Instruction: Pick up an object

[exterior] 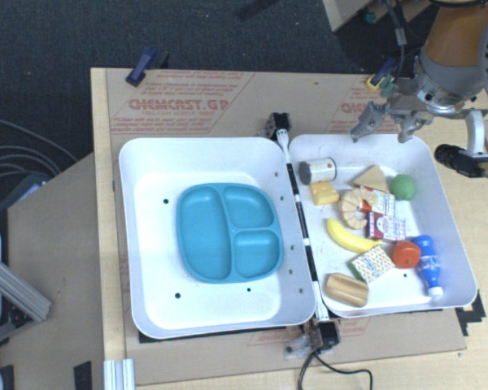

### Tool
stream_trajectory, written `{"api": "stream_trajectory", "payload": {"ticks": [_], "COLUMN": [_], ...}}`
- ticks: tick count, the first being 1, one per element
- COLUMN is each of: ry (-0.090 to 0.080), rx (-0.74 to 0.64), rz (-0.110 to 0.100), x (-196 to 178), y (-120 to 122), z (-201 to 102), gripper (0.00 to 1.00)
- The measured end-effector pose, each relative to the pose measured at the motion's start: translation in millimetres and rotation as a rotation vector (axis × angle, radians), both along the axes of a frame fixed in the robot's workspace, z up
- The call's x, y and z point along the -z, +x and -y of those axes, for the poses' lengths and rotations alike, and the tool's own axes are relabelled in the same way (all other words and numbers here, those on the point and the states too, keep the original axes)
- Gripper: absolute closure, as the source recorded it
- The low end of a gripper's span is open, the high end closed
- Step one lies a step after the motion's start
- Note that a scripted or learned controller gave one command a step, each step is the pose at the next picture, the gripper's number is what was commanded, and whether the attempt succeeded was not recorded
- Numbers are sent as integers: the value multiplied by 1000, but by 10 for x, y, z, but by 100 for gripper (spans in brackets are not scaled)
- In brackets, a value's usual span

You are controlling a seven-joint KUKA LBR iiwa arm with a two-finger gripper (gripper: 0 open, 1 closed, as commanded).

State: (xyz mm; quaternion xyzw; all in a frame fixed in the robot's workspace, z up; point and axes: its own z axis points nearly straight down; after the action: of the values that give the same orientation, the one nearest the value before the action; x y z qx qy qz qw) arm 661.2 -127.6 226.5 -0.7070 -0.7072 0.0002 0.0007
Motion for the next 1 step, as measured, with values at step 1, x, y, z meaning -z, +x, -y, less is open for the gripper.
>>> {"api": "stream_trajectory", "payload": {"ticks": [1], "ry": [-1], "rx": [1], "rz": [0], "x": [1425], "y": [46], "z": [291], "gripper": [0]}}
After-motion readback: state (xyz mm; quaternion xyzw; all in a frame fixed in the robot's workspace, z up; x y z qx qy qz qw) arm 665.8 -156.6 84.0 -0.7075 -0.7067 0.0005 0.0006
